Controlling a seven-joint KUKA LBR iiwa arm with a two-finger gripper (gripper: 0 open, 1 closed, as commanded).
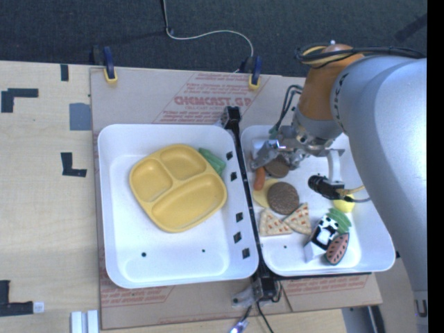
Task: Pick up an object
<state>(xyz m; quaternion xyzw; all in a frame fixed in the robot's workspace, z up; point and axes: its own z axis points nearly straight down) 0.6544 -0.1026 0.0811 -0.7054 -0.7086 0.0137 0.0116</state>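
My gripper (276,157) hangs low over the back left part of the right bin (378,245). Directly under it lies a small brown piece (277,167), partly hidden by the gripper. An orange stick-shaped thing (259,179) lies just left of it, near the bin's left wall. A round dark brown cookie (283,197) rests on a pale yellow slice a little nearer the front. Two toast-like triangles (286,222) lie in front of that. Nothing is seen held.
The left bin (118,255) holds a yellow divided plate (178,186) with a green item (214,160) at its back right edge. At the right bin's front right lie a black-and-white toy (322,234) and a reddish oval thing (336,249). The arm covers the bin's right side.
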